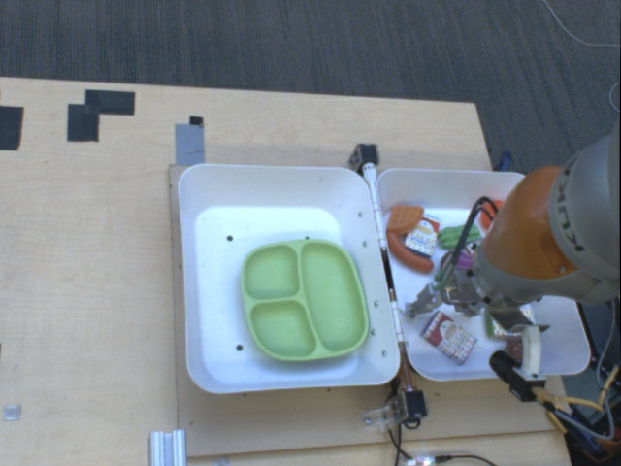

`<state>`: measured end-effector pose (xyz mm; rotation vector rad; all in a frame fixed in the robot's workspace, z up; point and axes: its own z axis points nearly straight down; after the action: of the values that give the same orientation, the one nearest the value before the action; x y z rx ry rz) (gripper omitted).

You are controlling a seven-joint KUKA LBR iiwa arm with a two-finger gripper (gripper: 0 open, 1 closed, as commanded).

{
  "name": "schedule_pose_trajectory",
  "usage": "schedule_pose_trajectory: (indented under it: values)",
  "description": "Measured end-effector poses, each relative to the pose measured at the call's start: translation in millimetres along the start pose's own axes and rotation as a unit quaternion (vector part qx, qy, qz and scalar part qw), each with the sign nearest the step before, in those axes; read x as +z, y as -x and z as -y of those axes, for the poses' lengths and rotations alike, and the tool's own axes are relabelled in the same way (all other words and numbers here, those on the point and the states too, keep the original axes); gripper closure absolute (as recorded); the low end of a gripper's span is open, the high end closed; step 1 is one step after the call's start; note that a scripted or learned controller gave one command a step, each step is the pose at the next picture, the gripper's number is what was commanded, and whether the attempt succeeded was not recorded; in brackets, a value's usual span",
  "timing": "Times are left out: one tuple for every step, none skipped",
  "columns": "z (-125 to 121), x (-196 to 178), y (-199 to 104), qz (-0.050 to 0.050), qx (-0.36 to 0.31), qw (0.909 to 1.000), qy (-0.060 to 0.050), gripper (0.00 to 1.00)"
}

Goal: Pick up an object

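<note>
1. Camera view, the tabletop [87, 289]: you are looking down on pale wood carrying two shallow white bins side by side, with dark carpet beyond its far edge.
2. Camera view, the left bin [209, 260]: it holds a green divided plate [304, 300] with three compartments, lying flat towards the bin's near right part.
3. Camera view, the right bin [568, 343]: the loose objects sit here. An orange sausage-shaped toy [408, 248] lies near the bin's left wall, with an orange-and-white packet [421, 229] touching it on the far side and a small green piece [452, 233] just beside that.
4. Camera view, nearer you in the same bin: a red-and-white packet [449, 335] lies flat, tilted, close to the near rim.
5. Camera view, the arm [543, 231]: it comes in from the right, its orange band over the right bin's middle, hiding part of the contents.
6. Camera view, the tool [432, 297]: its grey metal end sits low in the right bin, just above the red-and-white packet and near the sausage toy. You cannot tell from here how it is set, nor whether anything is gripped.
</note>
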<state>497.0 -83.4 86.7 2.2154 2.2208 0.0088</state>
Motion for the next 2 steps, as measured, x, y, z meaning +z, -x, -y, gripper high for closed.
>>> schedule_pose_trajectory:
  values:
    - [-2.2, -11.3, 0.0, 0.0, -0.001, 1.0, 0.003, 1.0]
    - [-2.1, -11.2, 0.0, 0.0, -0.001, 1.0, 0.003, 0.0]
